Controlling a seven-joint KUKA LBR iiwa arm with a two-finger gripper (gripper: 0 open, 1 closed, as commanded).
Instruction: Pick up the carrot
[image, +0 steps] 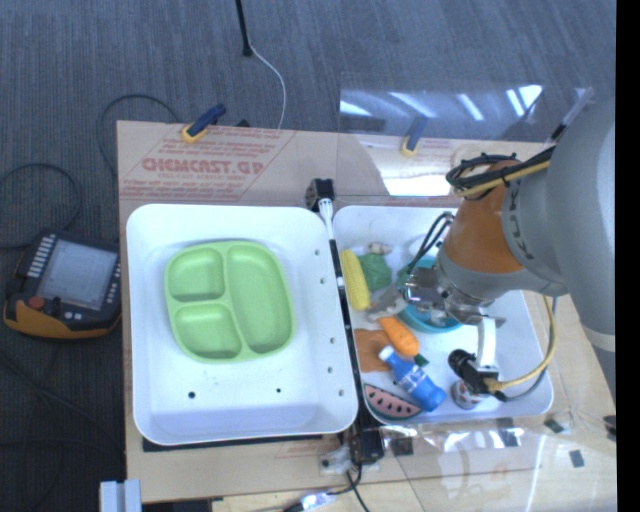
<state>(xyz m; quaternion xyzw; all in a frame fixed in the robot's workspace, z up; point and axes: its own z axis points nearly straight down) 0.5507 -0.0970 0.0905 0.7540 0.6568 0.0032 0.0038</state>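
Note:
The carrot (398, 335) is a short orange piece lying in the right bin (520, 345), left of its middle. My gripper (414, 293) hangs just above and to the right of the carrot, at the end of the grey arm with the orange band (480, 240). The wrist hides the gripper's tips, and nothing shows held in it. A blue bottle (415, 381) lies right below the carrot, touching its lower end.
Around the carrot lie a yellow corn cob (353, 279), a green item (376, 270), a teal object (437, 318) under the wrist, an orange piece (370, 352) and a watermelon slice (388, 402). The left bin (150, 390) holds a green divided plate (228, 300).

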